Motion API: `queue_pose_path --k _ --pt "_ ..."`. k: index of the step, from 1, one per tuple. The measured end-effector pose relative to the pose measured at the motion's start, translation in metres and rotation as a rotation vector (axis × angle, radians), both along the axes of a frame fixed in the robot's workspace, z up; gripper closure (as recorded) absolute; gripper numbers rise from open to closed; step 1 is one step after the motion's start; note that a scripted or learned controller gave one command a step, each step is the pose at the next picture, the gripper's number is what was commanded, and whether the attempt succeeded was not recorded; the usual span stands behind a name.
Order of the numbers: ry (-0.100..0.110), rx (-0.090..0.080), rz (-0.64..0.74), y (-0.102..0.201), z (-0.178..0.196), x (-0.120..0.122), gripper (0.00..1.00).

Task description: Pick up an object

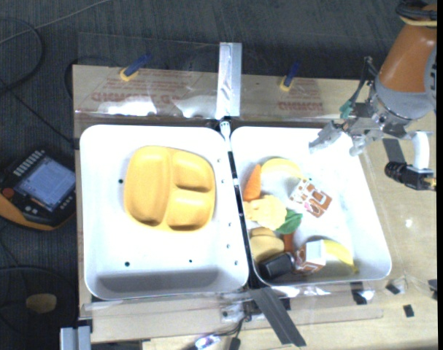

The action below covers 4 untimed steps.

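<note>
Two shallow white bins side by side on the bench: left bin (pixel 97 268) bearing a yellow plastic divided tray (pixel 168 187), right bin (pixel 367 217) crowded with small toy foods. Among them, an orange carrot-like piece (pixel 252 182) near the dividing wall, a pale yellow round piece (pixel 281 169) just beside it, a small white carton with red-brown print (pixel 310 197), a green leafy bit (pixel 290 221), a black block (pixel 276 266) at the near edge, and a yellow wedge (pixel 339 252) in the near right corner. Grey arm with orange band (pixel 409 57) reaching in from the right. Gripper (pixel 339 138) poised over the far right corner of the right bin, fingers spread apart, nothing between them, well apart from the carton.
</note>
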State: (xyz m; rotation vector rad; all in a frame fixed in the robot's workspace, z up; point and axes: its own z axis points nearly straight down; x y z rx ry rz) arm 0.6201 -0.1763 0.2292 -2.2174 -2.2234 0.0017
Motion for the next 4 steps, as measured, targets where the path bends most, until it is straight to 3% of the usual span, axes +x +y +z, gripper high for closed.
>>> queue_pose_path --k 1,2,3,4 --pt "-0.001 0.0 0.012 0.016 -0.136 -0.015 0.0" --pt "0.0 0.001 0.012 0.016 -0.127 -0.015 1.0" --pt "-0.017 -0.01 0.034 0.033 -0.137 -0.029 1.0" --pt "-0.013 -0.01 0.295 0.05 -0.138 0.025 1.0"
